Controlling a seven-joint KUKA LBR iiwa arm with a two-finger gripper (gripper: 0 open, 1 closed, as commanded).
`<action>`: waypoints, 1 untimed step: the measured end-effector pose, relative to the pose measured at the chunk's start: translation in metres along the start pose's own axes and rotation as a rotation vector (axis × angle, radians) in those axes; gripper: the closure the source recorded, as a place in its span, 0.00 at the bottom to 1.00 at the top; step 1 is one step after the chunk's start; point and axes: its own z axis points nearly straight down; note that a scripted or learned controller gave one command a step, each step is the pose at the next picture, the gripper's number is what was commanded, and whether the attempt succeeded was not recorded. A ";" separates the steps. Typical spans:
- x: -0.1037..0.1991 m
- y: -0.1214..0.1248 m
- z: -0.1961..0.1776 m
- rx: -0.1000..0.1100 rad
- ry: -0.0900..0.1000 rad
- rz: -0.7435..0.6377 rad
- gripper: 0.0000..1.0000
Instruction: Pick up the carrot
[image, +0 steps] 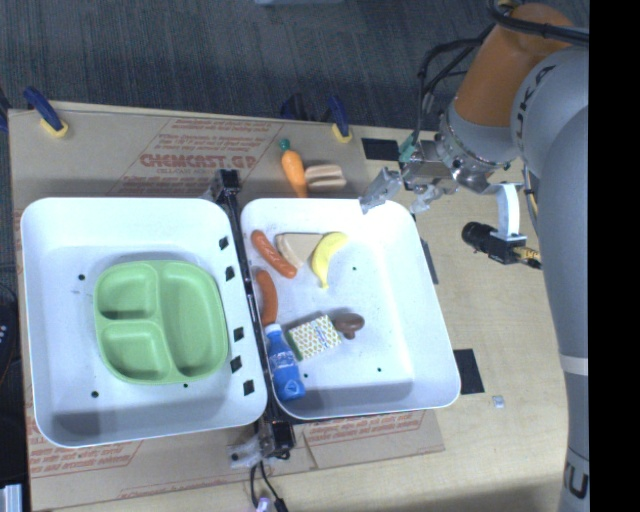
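Tool (395, 192) hangs over the far right corner of the right bin (425, 300), its two fingers spread apart with nothing between them. One fingertip (372, 199) sits above the bin's far rim; the arm reaches in from the right.

Carrot (292, 170) lies outside both bins, on the cardboard sheet (190, 155) covering the desk (500, 330), just beyond the far rim of the right bin and to the left of the tool. It is orange with a small green top pointing far, its long axis running roughly near to far with a slight tilt. A tan bun-like item (324, 178) lies just beside it on the right, possibly touching.

Handling judgement: the carrot looks like a small toy piece, so likely light, stiff and smooth-skinned, hence somewhat slippery. Its taper makes either end a poor hold. Recommended grasp is across the thick middle, fingers closing from left and right. Risk noted: the right finger has little room beside the bun-like item and may nudge it or pinch both.

Right bin also holds a banana (328, 256), two sausages (272, 253) and a blue bottle (283, 368); left bin (50, 300) holds a green tray (160, 322).
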 end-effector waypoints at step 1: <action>-0.008 -0.006 0.095 0.002 0.001 -0.011 0.00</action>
